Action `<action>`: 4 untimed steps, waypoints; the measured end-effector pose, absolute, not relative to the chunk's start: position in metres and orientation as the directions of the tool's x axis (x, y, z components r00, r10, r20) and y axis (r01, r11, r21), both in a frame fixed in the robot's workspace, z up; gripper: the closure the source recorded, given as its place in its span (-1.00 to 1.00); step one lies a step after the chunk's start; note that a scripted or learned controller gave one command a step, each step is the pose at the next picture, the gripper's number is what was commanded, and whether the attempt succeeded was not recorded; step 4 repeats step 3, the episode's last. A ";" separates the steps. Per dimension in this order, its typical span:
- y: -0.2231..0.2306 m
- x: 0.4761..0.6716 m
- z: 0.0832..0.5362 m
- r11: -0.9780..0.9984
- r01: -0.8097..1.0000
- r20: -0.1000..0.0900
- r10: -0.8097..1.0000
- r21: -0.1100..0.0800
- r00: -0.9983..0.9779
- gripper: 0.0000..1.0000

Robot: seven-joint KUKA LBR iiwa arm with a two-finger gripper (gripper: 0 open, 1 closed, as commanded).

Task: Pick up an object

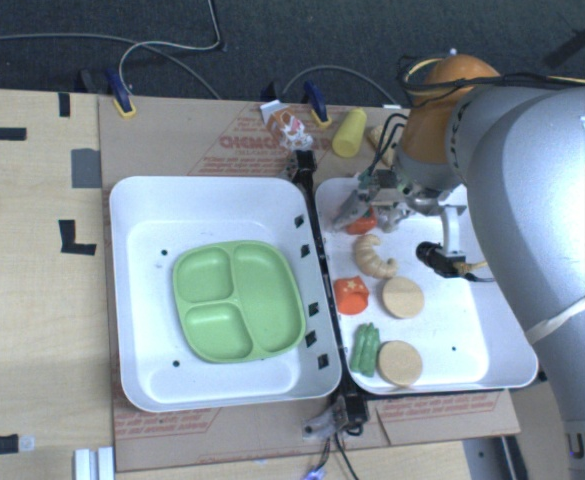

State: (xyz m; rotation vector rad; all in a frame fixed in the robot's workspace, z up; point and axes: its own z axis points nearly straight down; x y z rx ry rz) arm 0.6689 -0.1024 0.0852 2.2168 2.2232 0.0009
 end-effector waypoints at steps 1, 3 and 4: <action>-0.104 0.669 0.085 0.003 1.000 -0.001 1.000 0.001 -0.003 -1.00; -0.095 0.669 0.096 0.002 1.000 -0.004 1.000 0.001 -0.002 1.00; -0.095 0.669 0.096 0.002 1.000 -0.004 1.000 0.001 -0.002 1.00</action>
